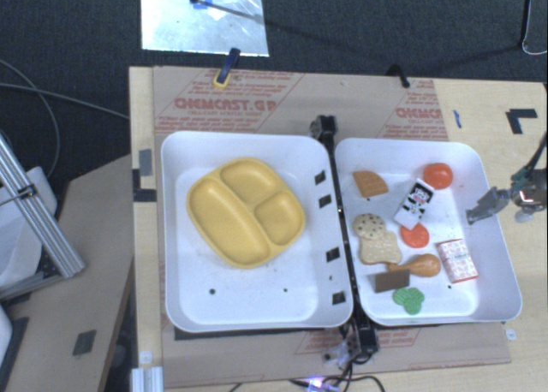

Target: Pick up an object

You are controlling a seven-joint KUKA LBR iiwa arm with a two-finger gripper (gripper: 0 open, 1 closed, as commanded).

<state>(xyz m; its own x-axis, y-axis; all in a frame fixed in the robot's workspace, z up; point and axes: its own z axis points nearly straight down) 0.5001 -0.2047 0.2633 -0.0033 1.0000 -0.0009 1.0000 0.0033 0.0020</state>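
One claw [490,204] at right bin [497,249] edge | red-white box [457,260] just below-left

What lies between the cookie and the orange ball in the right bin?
In the camera view, a small white carton lies tilted between the cookie and the orange ball, nearer to the ball.

Bench [479,103]: pale wood top, printed cardboard sheet [282,99] over middle. Two shallow white bins side by side on sheet: left bin [197,296] toward left edge, right bin [492,253] toward right edge, rims touching. Small yellow-blue object [226,69], perhaps clamp, at far edge.
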